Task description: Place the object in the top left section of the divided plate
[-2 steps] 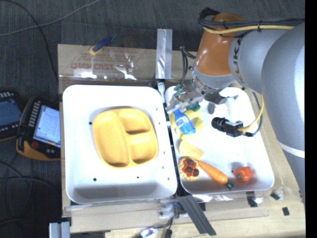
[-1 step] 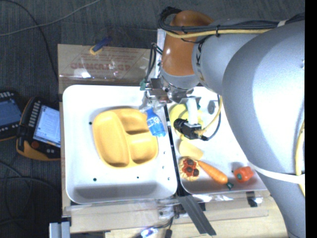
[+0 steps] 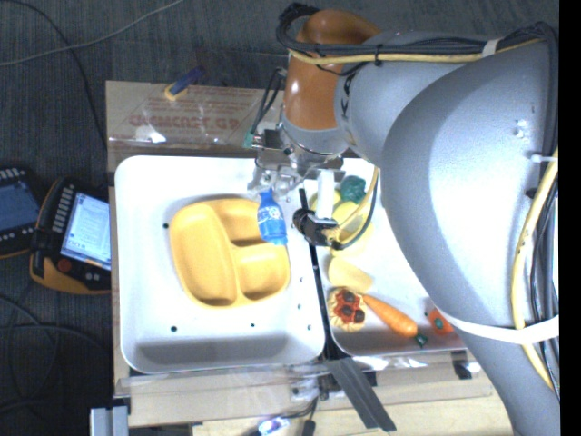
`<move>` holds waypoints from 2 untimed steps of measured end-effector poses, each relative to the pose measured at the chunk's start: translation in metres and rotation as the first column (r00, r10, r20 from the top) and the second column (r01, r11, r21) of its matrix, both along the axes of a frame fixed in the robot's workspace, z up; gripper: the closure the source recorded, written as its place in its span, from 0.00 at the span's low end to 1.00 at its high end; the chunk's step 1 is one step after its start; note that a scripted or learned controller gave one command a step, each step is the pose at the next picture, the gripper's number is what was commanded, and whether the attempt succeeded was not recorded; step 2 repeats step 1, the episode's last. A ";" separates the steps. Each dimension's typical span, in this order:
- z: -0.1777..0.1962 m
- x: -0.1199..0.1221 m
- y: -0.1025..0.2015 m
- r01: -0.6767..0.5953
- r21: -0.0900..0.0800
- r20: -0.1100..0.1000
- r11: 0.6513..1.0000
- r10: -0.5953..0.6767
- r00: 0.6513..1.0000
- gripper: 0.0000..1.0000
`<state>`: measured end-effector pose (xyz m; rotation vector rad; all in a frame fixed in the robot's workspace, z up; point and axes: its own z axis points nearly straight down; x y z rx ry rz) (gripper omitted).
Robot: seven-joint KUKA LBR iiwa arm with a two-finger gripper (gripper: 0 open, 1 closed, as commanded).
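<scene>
got my claw [image 3: 272, 200] clamped on the lil blue bottle [image 3: 270, 222] over the yellow divided plate [image 3: 213, 262] mid-frame, imo gotta nudge left toward its upper-left section b4 letting go

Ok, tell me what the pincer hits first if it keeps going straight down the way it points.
Probably the yellow divided plate, near its upper right section: the pincer holds a small blue bottle right above it. Depth is hard to judge.

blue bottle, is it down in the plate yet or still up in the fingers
Still up. The blue bottle hangs roughly upright just below the gripper, over the right edge of the yellow divided plate. Whether it touches the plate: cannot tell.
</scene>
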<state>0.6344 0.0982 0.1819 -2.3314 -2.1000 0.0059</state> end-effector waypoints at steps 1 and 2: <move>0.000 0.000 0.000 0.000 -0.001 0.001 1.000 0.000 1.000 0.00; 0.000 0.000 0.000 0.000 -0.001 0.001 1.000 0.000 1.000 0.00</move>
